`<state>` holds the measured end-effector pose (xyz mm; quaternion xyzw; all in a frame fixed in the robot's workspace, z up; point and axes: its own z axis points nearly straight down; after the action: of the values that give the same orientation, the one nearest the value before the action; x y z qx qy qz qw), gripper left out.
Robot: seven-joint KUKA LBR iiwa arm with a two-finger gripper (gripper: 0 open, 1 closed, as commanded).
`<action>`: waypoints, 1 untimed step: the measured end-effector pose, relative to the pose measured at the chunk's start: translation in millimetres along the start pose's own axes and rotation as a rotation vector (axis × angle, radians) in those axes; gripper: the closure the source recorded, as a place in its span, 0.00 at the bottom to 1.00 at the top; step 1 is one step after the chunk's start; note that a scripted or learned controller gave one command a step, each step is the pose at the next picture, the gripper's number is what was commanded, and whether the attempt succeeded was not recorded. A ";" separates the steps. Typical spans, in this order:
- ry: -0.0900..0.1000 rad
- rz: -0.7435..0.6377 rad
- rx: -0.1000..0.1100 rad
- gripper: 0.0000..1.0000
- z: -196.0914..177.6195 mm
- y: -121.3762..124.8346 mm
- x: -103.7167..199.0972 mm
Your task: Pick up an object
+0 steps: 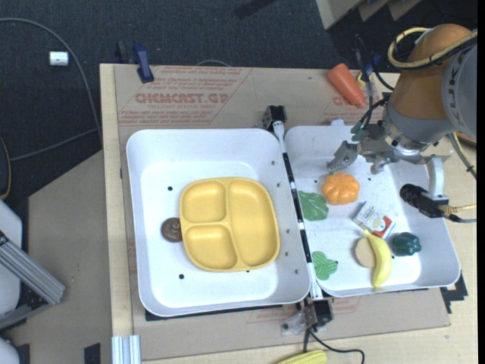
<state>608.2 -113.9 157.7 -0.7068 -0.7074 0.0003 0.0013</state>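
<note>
Claw (pixel 362 154) hovers over the right bin's (pixel 432 275) far end, just above the orange fruit (pixel 340 188); whether it is open or clenched I cannot tell. Beside the fruit lie a green leaf (pixel 311 205), a small carton (pixel 373 220), a banana (pixel 378 257) and a dark green pepper (pixel 405 243). A yellow tray (pixel 227 223) fills the left bin (pixel 144 203), perhaps half covering a brown disc (pixel 171 230).

Right bin (pixel 333 139) held the loose objects. Orange pumpkin-like piece (pixel 341 188) sat near centre. Green leafy piece (pixel 312 205) lay just beside it at 8 o'clock; small red-and-white box (pixel 373 220) at 4 o'clock. Yellow banana (pixel 380 258) lay lengthwise toward 5 o'clock, dark green pepper (pixel 405 243) just beside it.
</note>
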 end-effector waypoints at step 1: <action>-0.001 0.001 0.000 0.00 73.6 2.1 -7.4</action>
<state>610.2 -121.2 84.1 -0.7072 -0.7070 0.0005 0.0010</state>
